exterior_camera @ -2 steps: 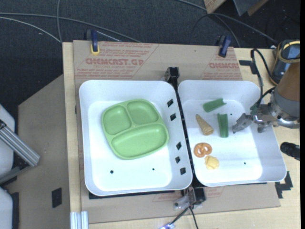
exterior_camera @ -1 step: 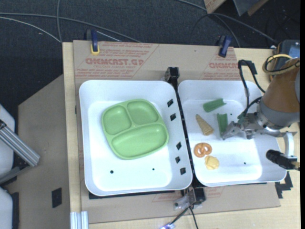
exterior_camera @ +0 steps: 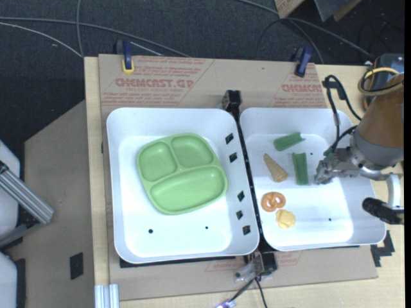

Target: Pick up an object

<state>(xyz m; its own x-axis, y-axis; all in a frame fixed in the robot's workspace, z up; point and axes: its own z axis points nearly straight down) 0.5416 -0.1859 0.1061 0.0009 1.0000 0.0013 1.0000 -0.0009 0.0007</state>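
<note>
Camera view. Left shallow white bin (exterior_camera: 122, 191): one light-green three-compartment plastic plate (exterior_camera: 182, 172). Right shallow white bin (exterior_camera: 334, 233): green plastic stick (exterior_camera: 300, 168), upright in frame; shorter green piece (exterior_camera: 287, 141), tilted; tan cone (exterior_camera: 275, 167); orange pretzel-shaped piece (exterior_camera: 273, 201); small yellow lump (exterior_camera: 286, 219). Grey two-finger gripper (exterior_camera: 323, 171): low over the right bin, just right of the green stick; finger state cannot be told.
</note>
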